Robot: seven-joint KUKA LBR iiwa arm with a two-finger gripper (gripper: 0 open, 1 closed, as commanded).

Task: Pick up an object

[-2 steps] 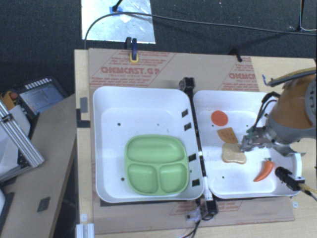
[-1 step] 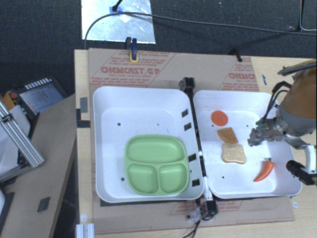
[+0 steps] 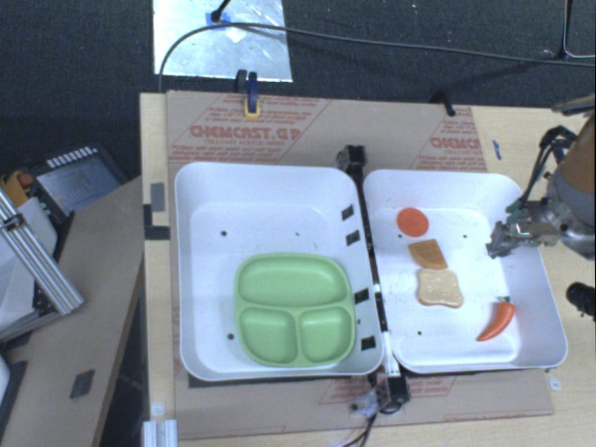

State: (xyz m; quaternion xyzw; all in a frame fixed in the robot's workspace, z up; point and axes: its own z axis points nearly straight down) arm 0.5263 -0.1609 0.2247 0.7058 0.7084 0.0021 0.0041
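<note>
A desk [image 3: 307, 119] holds two white bins side by side.

The left bin [image 3: 209, 212] has a green tray [image 3: 293, 307] in it. The tray has three parts, one long part at the back and two small ones at the front. It sits near the front of the bin, toward the right wall.

The right bin [image 3: 535, 343] has four small things in it. A round orange slice [image 3: 413, 222] lies near the back. Just in front of it is a tan piece [image 3: 428, 254], flat and almost square. Right in front of that is a pale toast [image 3: 439, 289], and the two look like they touch at their edges. A red pepper [image 3: 496, 320] with a green stem lies off to the right, near the front, apart from the toast.

The gripper [image 3: 503, 239] hangs over the right side of this bin, near its right wall. It is apart from all four things. It has nothing in it. It is small and dark here, so I cannot tell how far open it is.
</note>
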